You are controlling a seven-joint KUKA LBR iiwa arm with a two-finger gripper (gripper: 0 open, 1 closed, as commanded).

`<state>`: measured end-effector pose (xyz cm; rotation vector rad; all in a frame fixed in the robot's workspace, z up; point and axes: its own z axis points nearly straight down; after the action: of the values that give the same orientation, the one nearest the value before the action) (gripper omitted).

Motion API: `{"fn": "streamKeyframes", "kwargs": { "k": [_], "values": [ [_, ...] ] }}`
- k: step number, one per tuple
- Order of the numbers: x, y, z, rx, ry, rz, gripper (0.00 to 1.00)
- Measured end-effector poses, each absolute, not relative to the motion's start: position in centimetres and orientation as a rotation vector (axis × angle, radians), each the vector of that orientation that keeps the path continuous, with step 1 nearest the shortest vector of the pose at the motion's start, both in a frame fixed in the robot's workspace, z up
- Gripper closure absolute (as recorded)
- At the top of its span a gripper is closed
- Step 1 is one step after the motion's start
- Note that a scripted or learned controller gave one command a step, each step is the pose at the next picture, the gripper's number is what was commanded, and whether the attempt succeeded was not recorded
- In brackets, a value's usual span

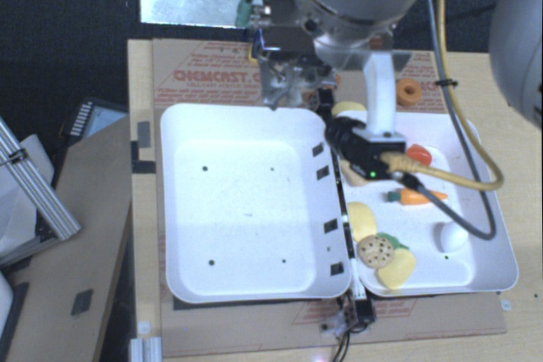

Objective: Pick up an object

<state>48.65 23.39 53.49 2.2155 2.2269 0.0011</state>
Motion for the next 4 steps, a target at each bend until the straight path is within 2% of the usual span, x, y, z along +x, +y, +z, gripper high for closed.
{"fn": "streamKeyframes", "kwargs": {
  "k": [4],
  "values": [
    [48.66,23.03,53.50,2.221,2.221,0.002,1.00]
  ]
}}
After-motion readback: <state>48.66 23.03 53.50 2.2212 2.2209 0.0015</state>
